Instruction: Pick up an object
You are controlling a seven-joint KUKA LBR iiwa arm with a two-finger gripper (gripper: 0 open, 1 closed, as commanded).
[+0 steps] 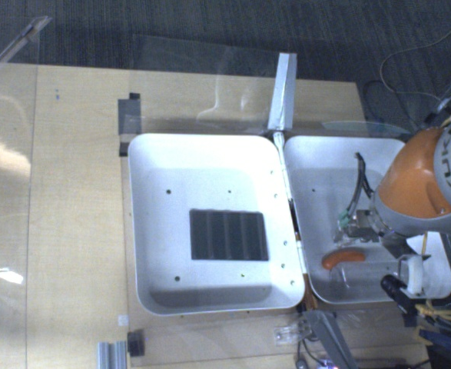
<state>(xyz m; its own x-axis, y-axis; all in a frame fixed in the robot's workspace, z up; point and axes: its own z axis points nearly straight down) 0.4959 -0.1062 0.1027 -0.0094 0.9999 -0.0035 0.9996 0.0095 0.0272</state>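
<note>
While the arm hangs over the right bin (317, 167), the only loose thing I can see to pick is a small orange object (343, 259), sausage-shaped, smooth, rounded ends, lying flat on the bin floor near the front wall. It lies crosswise, long axis roughly left-right, which gives a two-finger pinch across the narrow width. Looks soft or plastic; can't tell which.

Gripper (357, 227) sits just above and behind the orange object, close but apparently not touching. Nothing visibly between the fingers. Whether the jaws stand open or closed I can't tell: the tip is a dark cluttered blob with a greenish bit, partly masked by the wrist.

Arm (440, 183) enters from the right, orange band bulging over the bin's right half, grey shell beyond. A black cable runs down along the tool.

Right bin: shallow, white, matte, rounded corners, a few small dark dots on the floor. Low walls make for easy access from above.

Left bin (156, 167): same white tray, butted against the right one along a shared rim. A dark ribbed rectangular panel (228, 235) lies flat at its centre, well apart from the gripper.

Bench (71, 206) is pale wood-look board; clear plastic sheets stand around it, glare on the left one.

My read: pre-grasp hover, pick not made.
</note>
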